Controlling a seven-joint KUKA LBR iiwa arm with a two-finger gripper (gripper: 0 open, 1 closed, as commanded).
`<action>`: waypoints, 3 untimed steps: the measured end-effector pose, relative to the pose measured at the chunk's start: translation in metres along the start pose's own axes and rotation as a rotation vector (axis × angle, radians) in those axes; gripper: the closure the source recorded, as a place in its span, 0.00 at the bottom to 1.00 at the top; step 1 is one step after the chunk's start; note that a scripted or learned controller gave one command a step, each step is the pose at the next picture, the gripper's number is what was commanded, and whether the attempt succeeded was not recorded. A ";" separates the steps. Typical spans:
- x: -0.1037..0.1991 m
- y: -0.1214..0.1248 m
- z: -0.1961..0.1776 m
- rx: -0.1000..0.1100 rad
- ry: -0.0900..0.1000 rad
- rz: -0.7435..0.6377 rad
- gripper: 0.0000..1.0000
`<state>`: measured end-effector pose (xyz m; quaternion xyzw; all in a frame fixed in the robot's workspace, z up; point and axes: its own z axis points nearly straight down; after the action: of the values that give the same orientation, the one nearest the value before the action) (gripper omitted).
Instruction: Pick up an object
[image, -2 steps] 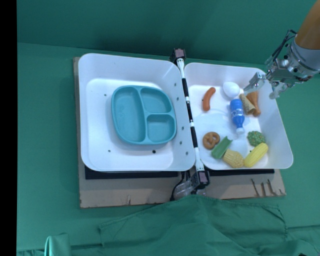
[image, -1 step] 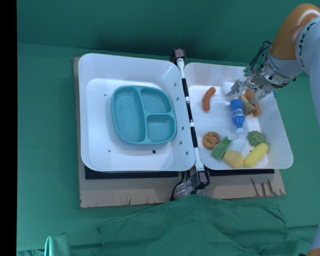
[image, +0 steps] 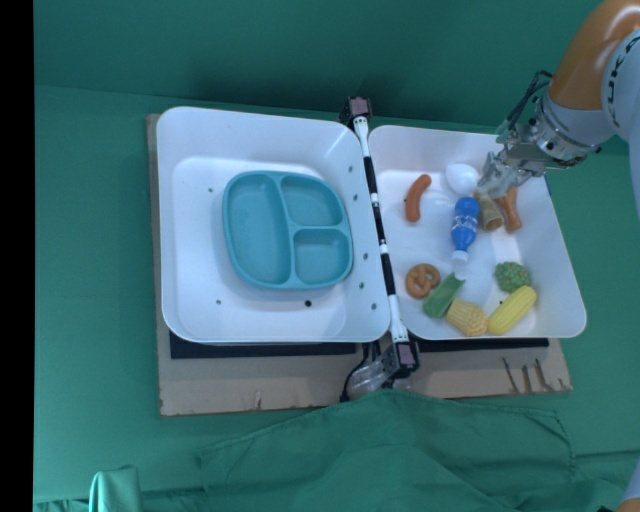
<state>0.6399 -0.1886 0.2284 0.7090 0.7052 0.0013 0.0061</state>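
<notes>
While the arm reaches in over the right bin (image: 560, 300), nothing has yet been lifted, so the pick reads as only begun. The hand (image: 497, 181) hangs low at the far side of that bin, just above a small brown piece (image: 490, 214) and an orange, forked piece (image: 512, 210) that lie side by side; whether it touches either I cannot tell. How far the hand is open cannot be made out from this slant, and no object shows between its tips, so I would not call anything held.

Taking the blue bottle (image: 464, 226) as the landmark: the white egg-like piece (image: 461, 177) lies just beyond it, near the hand; the brown and orange pieces sit just to its right; the sausage (image: 417, 197) lies to its left, apart from it. Nearer the camera than the bottle are the pretzel (image: 422, 279), a green pod (image: 442, 297), two corn cobs (image: 467, 318) (image: 512, 309) and a broccoli floret (image: 513, 274). All of these rest on the bin floor.

The left bin (image: 190, 300), well to the left of the bottle, holds a teal divided plate (image: 287, 229) lying flat.

What is left, by my judgement, is the whole of the grasp: closing on one piece, most likely the brown or orange one beneath the hand, and raising it clear.

No brand, label or writing is legible on the objects, bins or worktop; dark marks on the arm's orange band are too small to read.
</notes>
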 end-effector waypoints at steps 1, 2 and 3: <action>0.000 0.000 0.000 0.001 0.000 0.000 0.00; 0.003 0.063 0.006 0.001 0.003 -0.006 0.00; 0.002 0.061 0.006 0.005 0.003 -0.003 0.00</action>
<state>0.7011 -0.1872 0.2234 0.7079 0.7063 0.0004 0.0034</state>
